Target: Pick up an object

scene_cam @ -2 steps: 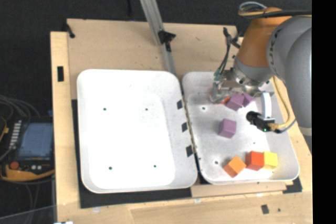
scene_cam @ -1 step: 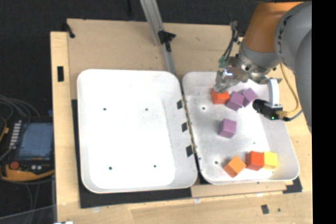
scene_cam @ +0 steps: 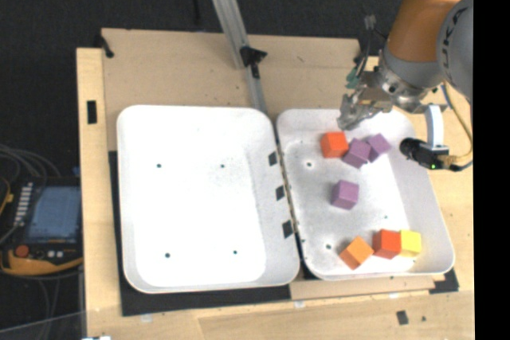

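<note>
Orange cube [scene_cam: 357, 252] lies nearest in the right bin [scene_cam: 422, 195]; gripper [scene_cam: 351, 117] hovers at the far rim, grip state unclear.

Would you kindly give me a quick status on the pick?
Gripper poised over right bin, far end. Orange cube just below it, not held. Two purple cubes crowd its right side.

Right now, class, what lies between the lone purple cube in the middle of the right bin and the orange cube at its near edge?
Nothing: in the camera view, bare white bin floor separates the lone purple cube from the orange cube.
</note>
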Robot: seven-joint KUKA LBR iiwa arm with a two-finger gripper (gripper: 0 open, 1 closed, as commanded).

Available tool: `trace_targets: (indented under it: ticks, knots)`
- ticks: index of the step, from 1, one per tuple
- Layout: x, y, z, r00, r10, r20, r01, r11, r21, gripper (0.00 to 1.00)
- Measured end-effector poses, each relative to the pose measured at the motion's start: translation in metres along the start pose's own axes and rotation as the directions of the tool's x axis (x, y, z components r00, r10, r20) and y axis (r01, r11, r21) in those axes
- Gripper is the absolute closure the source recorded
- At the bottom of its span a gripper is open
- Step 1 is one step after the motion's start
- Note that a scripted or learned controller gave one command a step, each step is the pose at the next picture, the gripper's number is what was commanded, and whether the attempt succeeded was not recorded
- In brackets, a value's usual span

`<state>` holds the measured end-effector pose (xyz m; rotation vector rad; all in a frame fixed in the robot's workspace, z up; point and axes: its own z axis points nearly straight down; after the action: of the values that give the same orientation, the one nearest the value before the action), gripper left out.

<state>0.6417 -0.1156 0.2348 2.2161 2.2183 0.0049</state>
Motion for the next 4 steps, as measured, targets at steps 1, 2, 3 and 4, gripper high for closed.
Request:
trace_targets:
  ticks: [1, 2, 3, 4]
  knots:
    - [-0.002, 0.001, -0.03, 1.0, -0.005, -0.001, 0.005, 1.0, 0.002, 1.0]
    - [0.037, -0.016, -0.023, 1.0, -0.004, -0.002, 0.004, 1.0, 0.007, 1.0]
    - [0.08, -0.043, -0.029, 1.0, -0.005, -0.003, 0.005, 1.0, 0.006, 1.0]
    - [0.114, -0.068, -0.018, 1.0, -0.004, -0.003, 0.004, 1.0, 0.007, 1.0]
